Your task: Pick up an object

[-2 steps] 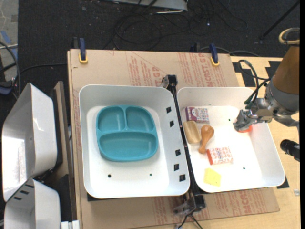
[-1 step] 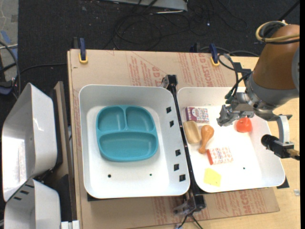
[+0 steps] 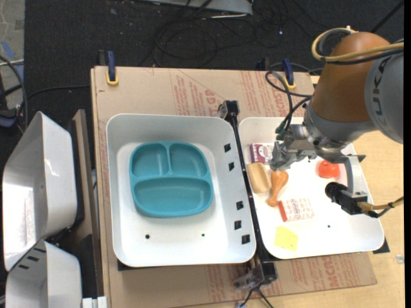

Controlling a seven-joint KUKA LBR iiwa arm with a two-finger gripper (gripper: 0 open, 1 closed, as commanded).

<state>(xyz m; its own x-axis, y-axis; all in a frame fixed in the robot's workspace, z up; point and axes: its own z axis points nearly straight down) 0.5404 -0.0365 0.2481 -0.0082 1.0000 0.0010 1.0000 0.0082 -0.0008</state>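
— Where do you see the hand (image 3: 280,164)?

— You see it low over the right bin (image 3: 359,236), at the top end of the orange drumstick (image 3: 277,186), beside the bread roll (image 3: 259,178).

— Is it pinching the drumstick?

— You cannot tell; the fingers are perhaps too dark and small there.

— And the left bin (image 3: 122,236)?

— It carries the teal divided plate (image 3: 171,178).

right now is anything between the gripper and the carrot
Nothing visible. The gripper sits right over the top end of the carrot in the right bin. The bread roll lies close beside the carrot on the left, not across it.
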